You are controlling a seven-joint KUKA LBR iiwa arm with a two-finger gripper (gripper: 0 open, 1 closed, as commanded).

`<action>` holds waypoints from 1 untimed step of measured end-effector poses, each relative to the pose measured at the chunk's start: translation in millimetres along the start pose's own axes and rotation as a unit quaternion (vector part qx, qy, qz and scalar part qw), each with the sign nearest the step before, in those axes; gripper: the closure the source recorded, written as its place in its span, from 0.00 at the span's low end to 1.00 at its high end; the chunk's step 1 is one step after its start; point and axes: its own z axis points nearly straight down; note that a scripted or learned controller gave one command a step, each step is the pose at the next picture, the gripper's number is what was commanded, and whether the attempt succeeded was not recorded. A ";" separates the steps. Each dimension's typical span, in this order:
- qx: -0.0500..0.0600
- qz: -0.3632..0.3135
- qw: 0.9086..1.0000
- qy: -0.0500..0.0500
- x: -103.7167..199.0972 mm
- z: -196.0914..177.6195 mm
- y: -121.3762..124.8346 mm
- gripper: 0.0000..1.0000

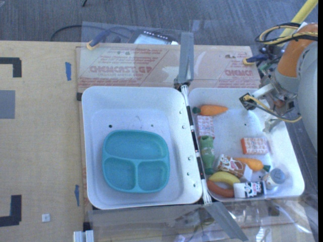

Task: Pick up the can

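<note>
Can (276,176) sits upright in right bin (295,150) near corner, jammed against milk carton (250,189) and wall; grasp may slip or grab the neighbour. One banana (224,177), two carrots. Left bin: one teal tray (135,161). Gripper (267,110) hovers at far edge, opening unreadable.

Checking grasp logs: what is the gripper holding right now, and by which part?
Nothing visibly held. The gripper hangs over the right bin's far right side; the can lies near the front corner.
</note>
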 end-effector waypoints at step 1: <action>0.000 -0.002 1.000 -0.001 1.0 -8.0 -0.2 1.00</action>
